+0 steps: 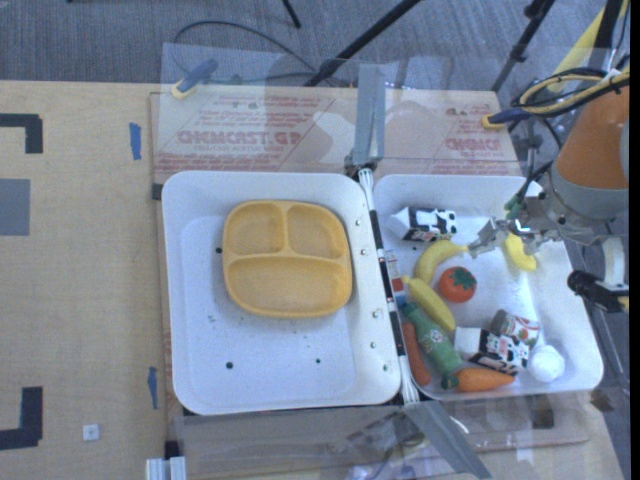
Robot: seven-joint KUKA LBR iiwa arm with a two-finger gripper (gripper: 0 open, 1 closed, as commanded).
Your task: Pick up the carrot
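Two bins side by side on bench. Left bin (190, 298): divided plate (287, 258) in its rear half. Right bin (580, 313): toy cow (430, 224) at rear left; banana (438, 258) in front of it; tomato (458, 284) just right of banana. Bottle (432, 336) runs along left side. Carrot (484, 379) at front edge, egg (545, 364) to its right. Gripper (505, 233) over rear right part.

This is a robotics lab. Around the two white bins (190, 298) stand a plywood bench (80, 268) with blue tape marks (135, 140), clear acrylic guards (260, 118) behind, tripod legs (400, 13) on grey carpet beyond, and bundled cables (570, 83) at right.
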